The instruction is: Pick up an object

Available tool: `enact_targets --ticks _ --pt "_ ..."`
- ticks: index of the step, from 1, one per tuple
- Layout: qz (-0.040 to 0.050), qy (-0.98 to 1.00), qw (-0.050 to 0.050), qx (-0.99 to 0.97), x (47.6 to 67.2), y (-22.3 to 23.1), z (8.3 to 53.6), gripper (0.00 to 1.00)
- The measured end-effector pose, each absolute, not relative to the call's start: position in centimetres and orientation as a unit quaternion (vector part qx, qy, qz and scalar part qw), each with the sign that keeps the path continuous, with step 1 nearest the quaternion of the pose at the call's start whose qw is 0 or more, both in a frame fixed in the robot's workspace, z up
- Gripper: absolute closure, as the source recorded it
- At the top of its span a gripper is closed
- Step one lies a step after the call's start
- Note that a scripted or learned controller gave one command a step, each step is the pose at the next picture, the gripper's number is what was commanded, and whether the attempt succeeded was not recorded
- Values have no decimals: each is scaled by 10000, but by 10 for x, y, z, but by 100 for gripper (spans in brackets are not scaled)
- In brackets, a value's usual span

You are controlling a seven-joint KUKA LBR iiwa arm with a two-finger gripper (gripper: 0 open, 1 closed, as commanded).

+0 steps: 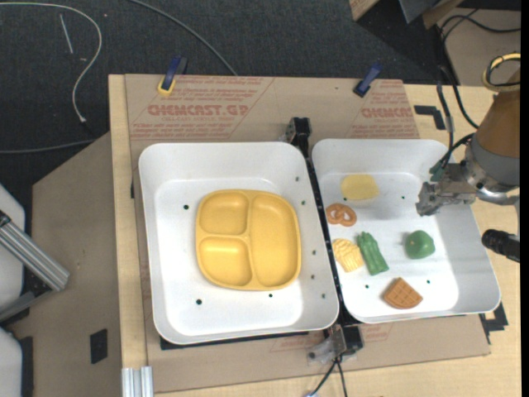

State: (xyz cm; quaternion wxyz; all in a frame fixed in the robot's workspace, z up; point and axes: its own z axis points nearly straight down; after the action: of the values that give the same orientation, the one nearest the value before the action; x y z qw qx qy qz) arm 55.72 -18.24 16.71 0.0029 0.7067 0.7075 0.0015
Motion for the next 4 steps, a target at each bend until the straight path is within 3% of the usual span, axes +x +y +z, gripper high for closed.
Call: enact_targets --ticks 1,2,4 --pt "17 7075 33 7067 559 -186 231 100" --pt "8 7075 14 7067 560 -186 237 100" --pt "10 7090 8 7052 598 -67 227 100"
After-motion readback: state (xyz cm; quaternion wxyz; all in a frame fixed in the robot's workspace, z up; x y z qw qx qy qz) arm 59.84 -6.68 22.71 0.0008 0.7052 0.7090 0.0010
